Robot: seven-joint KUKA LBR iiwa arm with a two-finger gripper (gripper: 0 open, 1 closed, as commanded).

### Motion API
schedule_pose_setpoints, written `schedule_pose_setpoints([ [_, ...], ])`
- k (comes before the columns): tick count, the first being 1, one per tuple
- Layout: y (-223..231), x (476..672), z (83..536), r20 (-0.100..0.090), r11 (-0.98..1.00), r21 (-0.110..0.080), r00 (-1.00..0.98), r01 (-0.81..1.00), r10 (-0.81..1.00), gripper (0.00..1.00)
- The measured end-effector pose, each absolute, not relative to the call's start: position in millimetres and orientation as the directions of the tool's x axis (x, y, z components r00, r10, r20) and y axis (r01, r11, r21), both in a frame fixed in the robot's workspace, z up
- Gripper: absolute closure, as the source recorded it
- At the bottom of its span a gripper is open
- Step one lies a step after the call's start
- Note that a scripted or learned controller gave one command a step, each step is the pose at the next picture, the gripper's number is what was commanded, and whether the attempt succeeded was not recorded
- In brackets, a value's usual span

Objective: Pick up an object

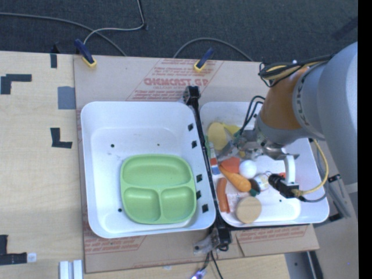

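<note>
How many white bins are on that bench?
2. The left bin holds a green divided plate; the right bin holds a pile of small toy foods, partly hidden under the arm.

Fixed above the bench (35,156), looking down at a slant. Far enough back to take in both white bins (93,156) side by side, with dark floor (232,10) along the top. Arm (325,97) entering from the right.
</note>
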State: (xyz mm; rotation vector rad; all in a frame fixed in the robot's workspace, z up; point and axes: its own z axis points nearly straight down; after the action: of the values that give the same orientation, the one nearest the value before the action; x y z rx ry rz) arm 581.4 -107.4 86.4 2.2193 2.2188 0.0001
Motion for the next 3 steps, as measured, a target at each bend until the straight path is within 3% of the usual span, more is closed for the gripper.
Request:
schedule_pose_setpoints([
  [1,-108,582.2,96,-0.003,0.0,0.005,0.0,1.0,1.0,1.0],
  [2,-108,582.1,96,-0.003,0.0,0.005,0.0,1.0,1.0,0.0],
  [3,-102,621.1,86,-0.004,0.0,0.003,0.0,1.0,1.0,0.0],
])
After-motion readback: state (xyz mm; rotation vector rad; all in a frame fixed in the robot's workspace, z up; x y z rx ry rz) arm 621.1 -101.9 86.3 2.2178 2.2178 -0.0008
